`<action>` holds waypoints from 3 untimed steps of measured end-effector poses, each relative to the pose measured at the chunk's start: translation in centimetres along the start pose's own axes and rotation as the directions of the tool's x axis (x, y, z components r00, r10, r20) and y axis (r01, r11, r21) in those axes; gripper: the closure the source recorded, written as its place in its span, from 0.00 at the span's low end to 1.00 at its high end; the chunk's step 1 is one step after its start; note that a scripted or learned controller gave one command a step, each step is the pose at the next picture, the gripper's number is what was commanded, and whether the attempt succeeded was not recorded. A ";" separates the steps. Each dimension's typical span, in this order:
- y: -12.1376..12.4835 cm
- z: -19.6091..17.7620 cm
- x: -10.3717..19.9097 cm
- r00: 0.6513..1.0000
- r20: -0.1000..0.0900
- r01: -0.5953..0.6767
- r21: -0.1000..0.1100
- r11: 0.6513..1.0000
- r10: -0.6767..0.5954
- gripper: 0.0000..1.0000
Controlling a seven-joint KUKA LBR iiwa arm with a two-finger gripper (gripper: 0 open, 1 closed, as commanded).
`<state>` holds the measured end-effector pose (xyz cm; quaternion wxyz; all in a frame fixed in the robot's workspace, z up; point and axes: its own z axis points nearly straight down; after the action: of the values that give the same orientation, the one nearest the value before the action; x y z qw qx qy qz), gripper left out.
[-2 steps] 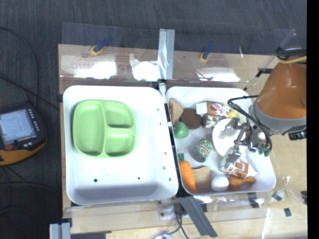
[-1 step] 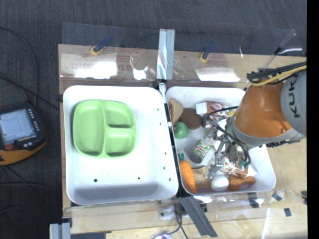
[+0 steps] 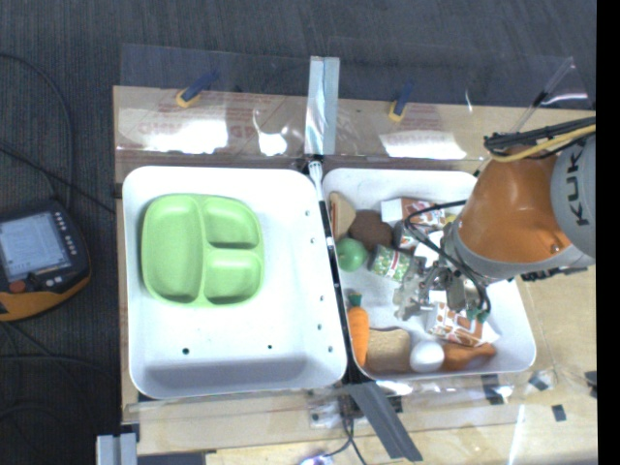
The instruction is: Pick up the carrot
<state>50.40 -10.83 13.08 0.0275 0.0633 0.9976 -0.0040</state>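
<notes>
End effector [image 3: 422, 296] hangs in the right bin [image 3: 518, 329], grip state indiscernible. Carrot [image 3: 357, 331] lies beside it at the left wall, untouched; approach step: shift left, descend.

Dark grey carpet [image 3: 291, 17] covers the floor around a light wooden bench [image 3: 145, 105]. 2 black cables [image 3: 58, 114] cross the carpet at left, near a handheld control pendant [image 3: 39, 260] with an orange underside and lit screen.
</notes>
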 end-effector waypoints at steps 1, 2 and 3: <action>6.4 -5.5 1.5 0.970 -0.050 0.235 -0.018 0.972 -0.236 1.00; -1.8 -19.0 -2.4 0.903 -0.042 0.426 -0.023 0.904 -0.427 1.00; 2.2 -9.1 1.0 0.702 -0.036 0.710 -0.045 0.703 -0.711 1.00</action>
<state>49.16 -8.42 22.13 -0.0004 -0.3260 0.9454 0.0011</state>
